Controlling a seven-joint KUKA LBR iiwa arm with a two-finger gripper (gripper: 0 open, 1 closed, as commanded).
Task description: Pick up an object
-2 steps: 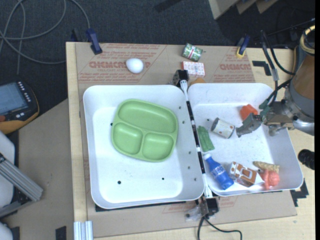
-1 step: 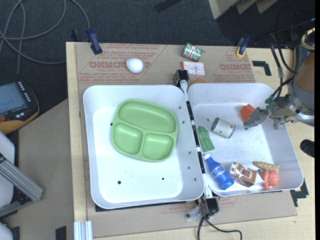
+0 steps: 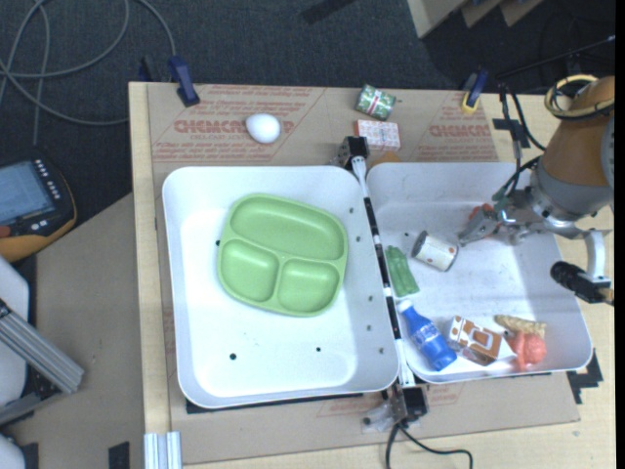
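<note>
While I am reaching in from the right, my arm (image 3: 576,154) is bending down over the right bin (image 3: 547,272), the orange band sitting just above my wrist and the wrist tilting leftward and down toward the bin floor. My fingers (image 3: 480,225) are hanging low in the upper middle of that bin, pointing left; I cannot tell whether they are spread or pressed together, and nothing is showing between them. Just to their left, close but apart from them, a small white cylinder with a dark end (image 3: 434,251) is lying on its side. Along the bin's left wall a green packet (image 3: 399,271) is resting, and below it a blue bottle (image 3: 427,337) is lying at a slant. Near the bottom edge an orange and white carton (image 3: 476,340) is sitting beside a pink and tan toy (image 3: 524,341). The left bin (image 3: 195,360) is carrying a green divided plate (image 3: 283,254). On the table (image 3: 293,115) beyond the bins, a white egg (image 3: 262,127), a green can (image 3: 375,102) and a small printed box (image 3: 378,134) are lying.
</note>
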